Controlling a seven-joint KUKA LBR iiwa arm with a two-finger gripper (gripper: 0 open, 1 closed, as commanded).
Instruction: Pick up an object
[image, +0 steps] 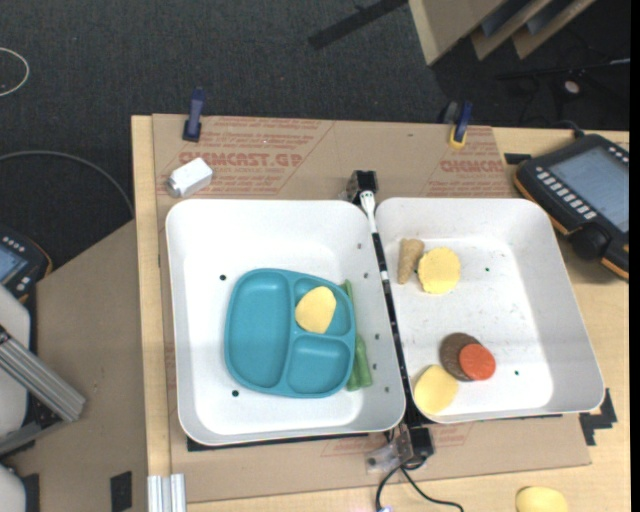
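Left bin (190, 300): one teal tray (270, 340). Right bin (540, 260): five pieces.

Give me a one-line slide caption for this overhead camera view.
Left white bin holds a teal divided plate with a yellow piece; right white bin holds scattered toy foods.

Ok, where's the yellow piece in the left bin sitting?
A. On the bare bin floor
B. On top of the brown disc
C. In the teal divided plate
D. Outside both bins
C: the yellow piece lies in an upper compartment of the teal divided plate.
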